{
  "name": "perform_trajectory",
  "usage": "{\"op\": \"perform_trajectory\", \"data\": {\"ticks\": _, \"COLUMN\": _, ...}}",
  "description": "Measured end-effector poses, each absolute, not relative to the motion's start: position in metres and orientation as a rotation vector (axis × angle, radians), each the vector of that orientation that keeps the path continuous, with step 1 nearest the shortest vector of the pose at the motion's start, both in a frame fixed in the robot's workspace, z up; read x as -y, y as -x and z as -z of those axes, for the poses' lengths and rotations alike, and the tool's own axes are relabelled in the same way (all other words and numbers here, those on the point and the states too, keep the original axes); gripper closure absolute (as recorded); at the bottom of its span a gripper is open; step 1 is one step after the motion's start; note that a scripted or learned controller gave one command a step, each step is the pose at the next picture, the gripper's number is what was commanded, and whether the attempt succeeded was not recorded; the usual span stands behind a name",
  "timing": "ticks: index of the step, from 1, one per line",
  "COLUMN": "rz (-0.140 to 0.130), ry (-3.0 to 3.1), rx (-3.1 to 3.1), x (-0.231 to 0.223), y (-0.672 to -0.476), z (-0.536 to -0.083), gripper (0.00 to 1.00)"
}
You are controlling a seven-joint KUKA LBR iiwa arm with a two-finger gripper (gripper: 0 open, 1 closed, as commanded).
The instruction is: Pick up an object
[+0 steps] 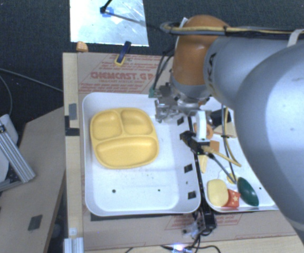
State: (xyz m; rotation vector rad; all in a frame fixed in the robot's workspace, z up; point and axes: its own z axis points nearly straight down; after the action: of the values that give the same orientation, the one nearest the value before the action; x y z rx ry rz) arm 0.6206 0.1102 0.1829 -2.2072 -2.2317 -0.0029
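Note:
A yellow divided plate (123, 137) lies flat in the upper left part of the left bin (136, 194). The right bin (252, 204) holds several small items: a yellow and red piece (221, 192), a dark green spoon-like piece (247, 190), thin yellow sticks (227, 156) and a white and orange piece (201, 128). My gripper (169, 111) hangs over the divider between the two bins, near its far end, just right of the plate. The big grey arm with its orange band (194, 51) covers most of the right bin.
A brown cardboard sheet (117, 73) lies under the bins, with a blue and yellow object (123, 53) on its far edge. A shiny silver sheet (108, 13) lies beyond it. An aluminium frame (4, 141) stands at the left. Black clips (191, 138) sit along the divider.

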Motion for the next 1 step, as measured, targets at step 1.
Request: {"op": "perform_trajectory", "data": {"ticks": 1, "rz": 0.025, "ry": 2.205, "rx": 2.241, "x": -0.21, "y": -0.5865, "z": -0.3087, "gripper": 1.0}}
